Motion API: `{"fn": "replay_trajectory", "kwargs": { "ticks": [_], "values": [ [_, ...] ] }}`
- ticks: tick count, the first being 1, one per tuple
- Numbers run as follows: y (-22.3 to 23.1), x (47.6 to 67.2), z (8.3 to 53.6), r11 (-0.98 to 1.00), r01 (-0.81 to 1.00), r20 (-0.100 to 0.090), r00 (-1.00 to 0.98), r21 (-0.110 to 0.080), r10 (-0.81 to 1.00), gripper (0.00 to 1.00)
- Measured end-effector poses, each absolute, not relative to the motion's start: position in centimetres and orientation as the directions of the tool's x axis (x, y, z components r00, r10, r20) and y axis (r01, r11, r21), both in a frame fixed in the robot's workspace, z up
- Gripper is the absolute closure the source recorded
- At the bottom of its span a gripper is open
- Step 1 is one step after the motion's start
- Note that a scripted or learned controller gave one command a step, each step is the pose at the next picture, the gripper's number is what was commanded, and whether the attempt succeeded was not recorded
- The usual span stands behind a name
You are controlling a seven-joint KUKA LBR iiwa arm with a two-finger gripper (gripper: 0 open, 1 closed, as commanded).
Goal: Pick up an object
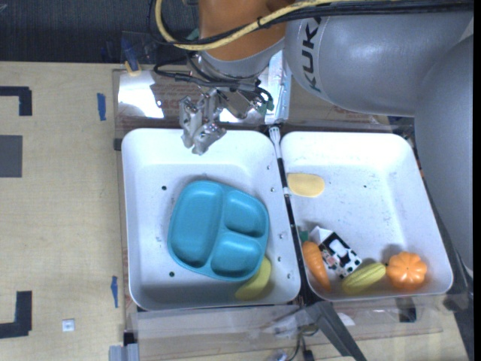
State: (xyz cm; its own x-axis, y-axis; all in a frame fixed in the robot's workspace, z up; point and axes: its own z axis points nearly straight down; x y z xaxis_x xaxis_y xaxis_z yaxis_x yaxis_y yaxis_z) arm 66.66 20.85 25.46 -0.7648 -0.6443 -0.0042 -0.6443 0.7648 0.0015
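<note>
Left bin [139, 224]: blue tray [218, 232] w/ compartments fills the middle, lying a bit askew; a yellow-green fruit [258, 278] is tucked against its lower right corner, partly under it. Gripper [199, 138] hangs over the far rim of this bin, above the tray & apart from it. Can't tell whether the jaws are wide or narrow; nothing visible between them.

Right bin [391, 171]: pale yellow piece [306, 184] lies alone near the divider. Along the near wall, a cluster: carrot [315, 264], black-white box [339, 254], green-yellow fruit [364, 275], orange pumpkin [406, 269], all touching or just beside each other.

Step in hand, prob.: choosing & approaching a target. No object picked yet. Best bet IMO is the lone yellow piece, since there's free space round it for the jaws; it looks flat tho, so go low. Tray is wide, so grab a rim if at all. Cluster risks nudging neighbours.

Writing: "KU" on the arm [376, 43], rest cut off. Box print not readable.
</note>
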Motion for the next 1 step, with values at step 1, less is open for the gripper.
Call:
{"fn": "replay_trajectory", "kwargs": {
  "ticks": [1],
  "values": [
    [21.05, 66.54, 12.93, 0.844, -0.537, 0.001, -0.844, 0.003, -0.537, 1.0]
  ]
}}
